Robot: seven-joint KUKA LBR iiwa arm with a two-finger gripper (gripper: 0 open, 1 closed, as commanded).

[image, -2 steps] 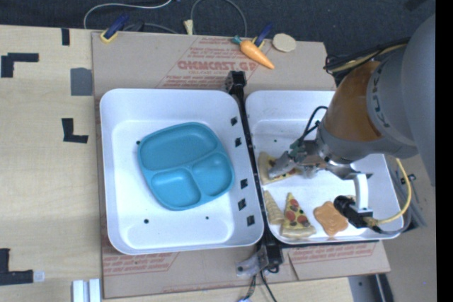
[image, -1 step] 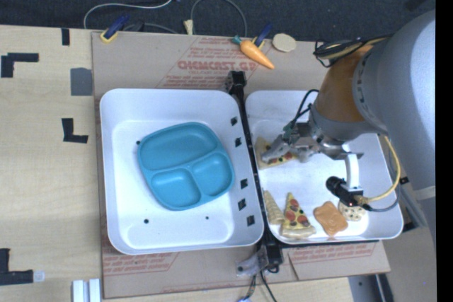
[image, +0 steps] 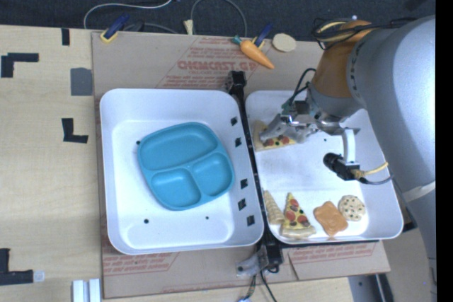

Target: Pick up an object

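Even, bright overhead light, soft shadows, slightly grainy focus

Both bins are white: the left bin [image: 113, 152] holds a light blue divided plate [image: 185, 164]. Along the near edge of the right bin [image: 386, 212] lie a cream cone [image: 272, 206], a yellow pizza slice [image: 296, 216] dotted red and green, an orange-brown piece [image: 330, 217] and a pale cookie [image: 352, 208] with dark specks. By its far left corner sits another yellow and red pizza slice [image: 276, 141]. The surface [image: 42, 173] is pale wood with black marks, under tan cardboard [image: 205, 64] printed red. An orange carrot [image: 256, 54] with a green top lies there. The arm [image: 403, 81] is grey with an orange band.
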